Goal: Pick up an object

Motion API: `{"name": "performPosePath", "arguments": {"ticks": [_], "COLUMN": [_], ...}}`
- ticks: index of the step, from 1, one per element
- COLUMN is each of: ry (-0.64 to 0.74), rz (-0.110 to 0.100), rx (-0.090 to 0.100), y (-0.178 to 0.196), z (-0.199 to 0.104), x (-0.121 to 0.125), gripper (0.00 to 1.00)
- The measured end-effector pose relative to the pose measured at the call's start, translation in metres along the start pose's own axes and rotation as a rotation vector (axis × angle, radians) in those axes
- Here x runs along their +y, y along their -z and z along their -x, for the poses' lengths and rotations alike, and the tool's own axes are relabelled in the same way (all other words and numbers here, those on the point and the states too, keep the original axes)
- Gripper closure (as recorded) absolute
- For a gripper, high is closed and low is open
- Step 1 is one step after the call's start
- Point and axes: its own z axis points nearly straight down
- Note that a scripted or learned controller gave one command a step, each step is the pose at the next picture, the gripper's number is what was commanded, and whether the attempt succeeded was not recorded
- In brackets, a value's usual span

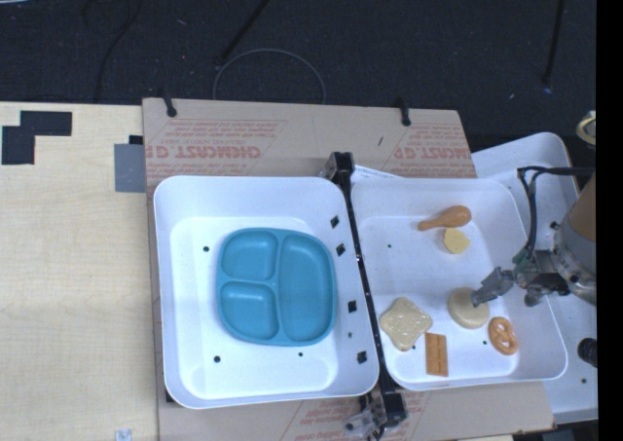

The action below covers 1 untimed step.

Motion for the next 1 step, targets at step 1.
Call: {"name": "performPosePath", "arguments": {"ticks": [1], "ry": [0.003], "rz": [0.012], "rx": [-0.003], "y": [0.0063], "z": [0.0000], "x": [0.0029], "gripper": [0.00]}}
